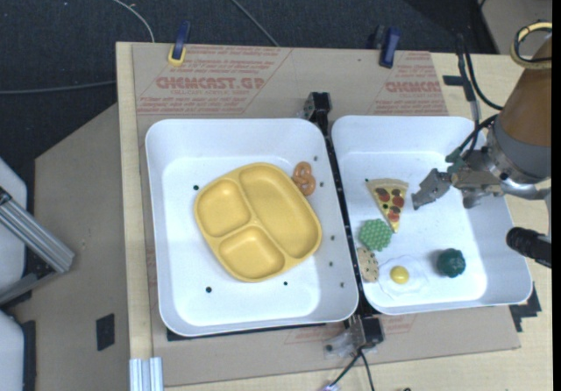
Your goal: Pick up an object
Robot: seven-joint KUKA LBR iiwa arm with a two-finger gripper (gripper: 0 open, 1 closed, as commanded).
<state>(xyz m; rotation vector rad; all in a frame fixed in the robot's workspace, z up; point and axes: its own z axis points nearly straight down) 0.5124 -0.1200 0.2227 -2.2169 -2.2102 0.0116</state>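
Hovering over the right bin, nothing picked yet.

My tool [436, 187] hangs over the right bin [456, 131] beside the pizza slice [389, 199]; I cannot tell its state. The slice lies flat and thin, so I may scrape past it, or nudge it into the green piece [376, 234] just below.
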